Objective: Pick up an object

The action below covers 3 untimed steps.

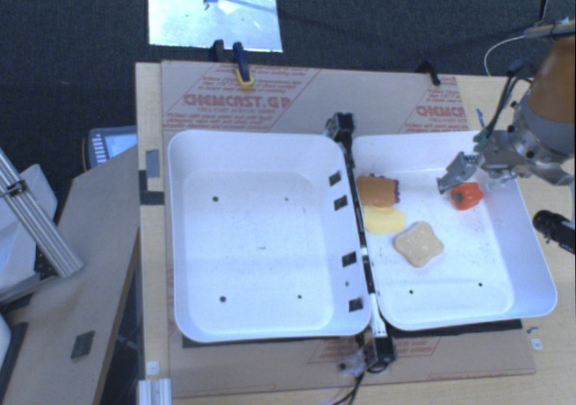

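The right bin [531,291] holds several toy foods. A small red and orange pepper-like piece [466,196] lies at its far right. A burger-like piece [378,190] and a flat yellow piece [385,220] lie by the left wall, with a tan toast slice [418,244] in the middle. My gripper [470,180] reaches in from the right, low over the red piece. It stands open, one grey finger [449,178] just left of the piece. The piece rests on the bin floor, partly under the gripper, with nothing clamped on it.
The left bin [180,214] sits beside the right one, joined along a black-clipped middle rim [351,232]. A black part [556,230] juts in at the right edge. Cables [504,52] hang above the arm's wrist.
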Available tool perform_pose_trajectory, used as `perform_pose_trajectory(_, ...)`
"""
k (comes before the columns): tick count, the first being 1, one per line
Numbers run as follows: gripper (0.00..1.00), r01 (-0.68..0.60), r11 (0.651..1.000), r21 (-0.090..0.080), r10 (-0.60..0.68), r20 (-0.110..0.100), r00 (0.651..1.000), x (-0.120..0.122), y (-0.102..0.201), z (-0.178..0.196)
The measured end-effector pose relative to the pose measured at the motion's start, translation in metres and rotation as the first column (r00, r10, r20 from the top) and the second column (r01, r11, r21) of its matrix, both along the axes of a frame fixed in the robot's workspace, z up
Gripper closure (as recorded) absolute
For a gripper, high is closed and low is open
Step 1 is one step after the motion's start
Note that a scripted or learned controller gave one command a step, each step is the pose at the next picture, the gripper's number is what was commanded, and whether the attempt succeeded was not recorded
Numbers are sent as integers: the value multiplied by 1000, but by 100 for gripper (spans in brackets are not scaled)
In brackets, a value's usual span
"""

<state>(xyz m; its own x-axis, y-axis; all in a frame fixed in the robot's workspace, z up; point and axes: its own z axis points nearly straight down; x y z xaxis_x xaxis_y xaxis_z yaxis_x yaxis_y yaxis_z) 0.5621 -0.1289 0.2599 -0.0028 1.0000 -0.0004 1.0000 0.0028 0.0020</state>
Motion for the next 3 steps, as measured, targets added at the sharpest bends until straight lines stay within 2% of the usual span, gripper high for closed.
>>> perform_pose_trajectory(1,100,-2,1000,0,2,3,1000,1,0,11)
perform_pose_trajectory(2,100,-8,1000,1,8,11,1000,-6,61,106)
perform_pose_trajectory(3,100,-11,1000,4,11,1,1000,-61,148,115)
